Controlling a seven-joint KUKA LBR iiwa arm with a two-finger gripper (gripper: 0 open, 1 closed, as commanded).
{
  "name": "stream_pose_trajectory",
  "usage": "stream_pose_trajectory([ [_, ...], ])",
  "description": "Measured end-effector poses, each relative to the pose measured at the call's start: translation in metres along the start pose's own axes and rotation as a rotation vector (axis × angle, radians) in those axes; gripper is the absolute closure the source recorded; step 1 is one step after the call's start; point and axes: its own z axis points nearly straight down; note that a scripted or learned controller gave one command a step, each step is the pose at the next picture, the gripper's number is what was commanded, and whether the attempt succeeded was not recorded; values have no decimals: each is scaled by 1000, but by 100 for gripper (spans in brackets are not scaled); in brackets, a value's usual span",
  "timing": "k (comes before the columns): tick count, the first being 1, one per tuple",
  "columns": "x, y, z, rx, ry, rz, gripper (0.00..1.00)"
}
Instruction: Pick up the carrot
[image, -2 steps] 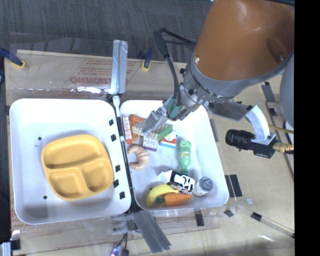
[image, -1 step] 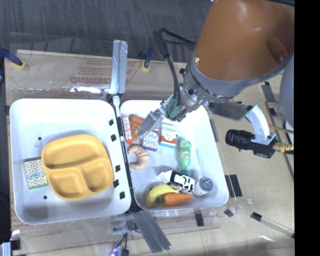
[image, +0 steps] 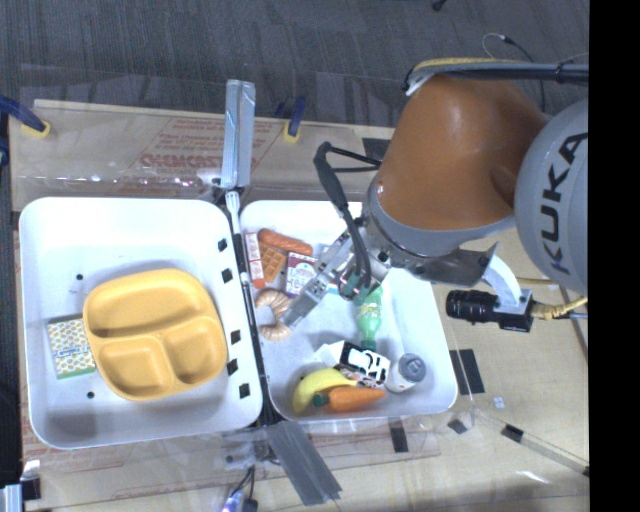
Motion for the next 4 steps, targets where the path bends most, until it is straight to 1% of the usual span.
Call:
stream_pose_trajectory([
  [1, -9, -11, 142, 0, 2, 22, 0],
  [2, -67, -72, 208, 0, 4, 78, 0],
  [3, -67, -71, 198, 1, 4, 71, 100],
  [4, -1, 0, 145, -2, 1, 253, 100],
])
